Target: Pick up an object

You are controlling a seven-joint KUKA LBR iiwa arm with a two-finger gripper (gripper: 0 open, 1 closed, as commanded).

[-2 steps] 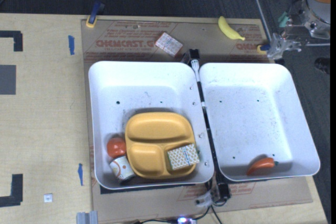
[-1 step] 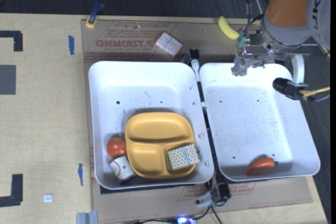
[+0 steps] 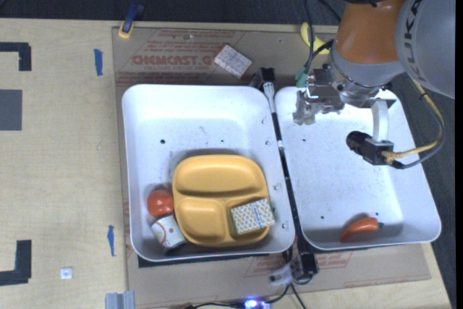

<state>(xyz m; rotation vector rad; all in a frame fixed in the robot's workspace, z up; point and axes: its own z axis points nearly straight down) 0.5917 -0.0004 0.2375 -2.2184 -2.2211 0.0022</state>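
Gripper: you see the metal two-finger gripper (image 3: 307, 109) above the far left corner of the right shallow white bin (image 3: 405, 228); grip state I cannot tell.
Object: small orange carrot-shaped toy (image 3: 359, 226) lies at this bin's near edge.

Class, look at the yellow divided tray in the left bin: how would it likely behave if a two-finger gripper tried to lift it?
The yellow tray looks like rigid moulded plastic, so probably stiff and light. It is broad and shallow, so pinching one rim would likely tilt it. The patterned packet lying in one compartment might slide off.
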